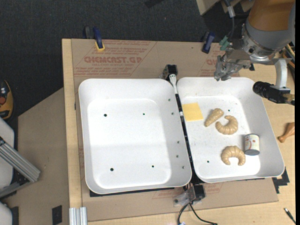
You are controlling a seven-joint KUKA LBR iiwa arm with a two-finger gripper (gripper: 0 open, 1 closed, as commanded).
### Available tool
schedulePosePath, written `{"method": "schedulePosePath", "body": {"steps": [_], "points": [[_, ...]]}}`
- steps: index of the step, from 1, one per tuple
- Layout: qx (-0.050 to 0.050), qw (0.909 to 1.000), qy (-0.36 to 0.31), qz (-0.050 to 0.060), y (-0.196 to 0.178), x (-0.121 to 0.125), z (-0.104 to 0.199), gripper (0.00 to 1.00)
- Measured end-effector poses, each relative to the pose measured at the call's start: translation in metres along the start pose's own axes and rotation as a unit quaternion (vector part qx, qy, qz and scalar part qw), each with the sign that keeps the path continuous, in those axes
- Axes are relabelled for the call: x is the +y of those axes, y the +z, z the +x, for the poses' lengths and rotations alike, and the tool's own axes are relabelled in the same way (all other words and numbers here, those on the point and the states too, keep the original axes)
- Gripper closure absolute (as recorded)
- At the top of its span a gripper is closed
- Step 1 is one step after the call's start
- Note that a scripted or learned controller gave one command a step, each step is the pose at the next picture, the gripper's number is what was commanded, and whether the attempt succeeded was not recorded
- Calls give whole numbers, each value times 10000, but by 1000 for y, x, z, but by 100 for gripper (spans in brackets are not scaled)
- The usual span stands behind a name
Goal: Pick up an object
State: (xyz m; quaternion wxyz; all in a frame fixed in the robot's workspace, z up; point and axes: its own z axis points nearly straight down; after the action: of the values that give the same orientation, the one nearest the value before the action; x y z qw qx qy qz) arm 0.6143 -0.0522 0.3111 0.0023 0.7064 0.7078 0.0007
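The right bin [267,139] holds a flat yellow square [192,111], three tan croissant-shaped pieces [213,116] [228,125] [233,155], and a small grey-and-white can [251,144] lying near its right wall. My gripper [225,72] hangs over the far rim of the right bin, well above and behind these objects, with nothing between its fingers. The fingers are small and dark against the rim.
The left bin [93,102] sits beside the right one, joined by a dark seam with a black clamp [170,72] at the far end. A black cylinder [269,92] juts in at the right. Blue clamps [97,36] hold the cardboard base.
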Motion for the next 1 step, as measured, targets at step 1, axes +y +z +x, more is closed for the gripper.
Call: {"method": "schedulePosePath", "body": {"steps": [1], "points": [[26,10000,-23,37,2,-26,62,100]]}}
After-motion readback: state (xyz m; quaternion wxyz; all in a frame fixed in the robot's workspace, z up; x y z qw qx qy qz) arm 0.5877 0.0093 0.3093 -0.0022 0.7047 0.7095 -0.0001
